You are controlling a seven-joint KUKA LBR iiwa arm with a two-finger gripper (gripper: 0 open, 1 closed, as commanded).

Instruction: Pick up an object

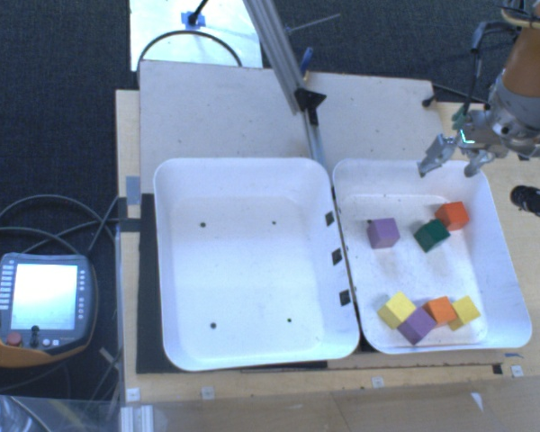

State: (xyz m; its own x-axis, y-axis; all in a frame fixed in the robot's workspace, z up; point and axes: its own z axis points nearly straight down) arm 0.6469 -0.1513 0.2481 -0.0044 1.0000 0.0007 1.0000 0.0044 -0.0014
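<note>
The gripper [456, 161] hangs open and empty — the orange block [452, 214] lies just below it, apart.

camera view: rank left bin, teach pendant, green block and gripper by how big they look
1. left bin
2. teach pendant
3. gripper
4. green block
The gripper sits higher, nearer the camera, so its place over the block is unsure.

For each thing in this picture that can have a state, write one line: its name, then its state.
gripper: fingers open, holding nothing, above the right bin's far edge
right bin: holds seven blocks
left bin: no blocks in it
purple block: lying apart, alone
green block: touching the orange block
handheld screen: lit
</note>
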